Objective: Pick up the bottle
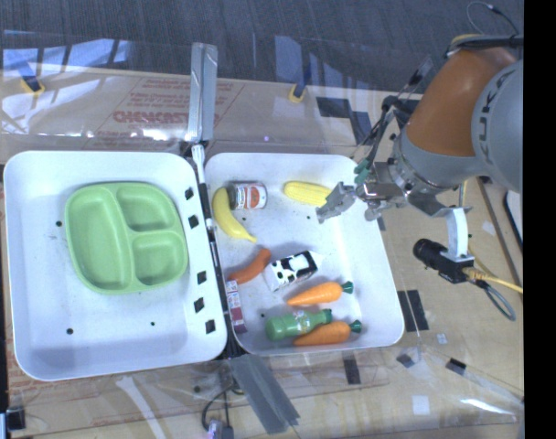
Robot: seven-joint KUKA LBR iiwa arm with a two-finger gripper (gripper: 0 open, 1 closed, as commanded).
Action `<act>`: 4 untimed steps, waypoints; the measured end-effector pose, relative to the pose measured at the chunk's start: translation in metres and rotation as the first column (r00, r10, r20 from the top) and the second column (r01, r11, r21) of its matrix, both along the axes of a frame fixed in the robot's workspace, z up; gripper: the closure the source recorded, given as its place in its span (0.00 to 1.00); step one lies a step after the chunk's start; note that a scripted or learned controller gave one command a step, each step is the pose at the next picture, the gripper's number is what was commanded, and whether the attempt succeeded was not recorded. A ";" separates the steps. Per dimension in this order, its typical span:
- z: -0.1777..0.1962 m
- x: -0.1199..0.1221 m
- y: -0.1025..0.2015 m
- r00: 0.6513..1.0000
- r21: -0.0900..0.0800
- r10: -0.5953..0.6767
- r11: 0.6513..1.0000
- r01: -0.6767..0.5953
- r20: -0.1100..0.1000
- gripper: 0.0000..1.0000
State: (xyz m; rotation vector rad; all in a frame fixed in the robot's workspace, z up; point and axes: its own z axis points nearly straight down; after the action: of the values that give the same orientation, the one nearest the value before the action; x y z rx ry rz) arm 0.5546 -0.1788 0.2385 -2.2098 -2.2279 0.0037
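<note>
- One small green plastic bottle [298, 324] with a red label lay on its side at the lower middle of the right-hand shallow white bin [380, 262], touching an orange toy carrot [326, 335].
- Probably light, stiff and slick (it may roll); its middle looked the best place to grip.
- Near the bin's upper right, the two-finger gripper [349, 202] hung with jaws parted, holding nothing.

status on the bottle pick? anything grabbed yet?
Done: nothing visible yet. The green bottle lies on its side at the near edge of the right bin, between two carrots, untouched. In hand: nothing; the gripper hangs open near the bin's far right side, by the yellow corn, with nothing between its fingers. Left: move over to the bottle, descend, grasp and lift.
</note>
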 end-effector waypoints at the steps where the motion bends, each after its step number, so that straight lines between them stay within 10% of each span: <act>1: -0.117 -0.008 -0.031 0.993 -0.005 0.116 0.993 -0.116 0.012 0.00; 2: -0.139 0.067 -0.021 0.994 -0.001 -0.106 0.994 0.106 0.003 0.00; 3: -0.074 0.092 0.023 0.998 0.000 -0.067 0.998 0.067 0.006 0.00; 4: -0.147 0.031 -0.019 0.996 -0.001 -0.084 0.996 0.084 0.000 0.00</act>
State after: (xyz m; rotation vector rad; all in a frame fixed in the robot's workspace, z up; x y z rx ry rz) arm 0.5855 -0.1976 0.0912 -2.3021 -2.1333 0.0044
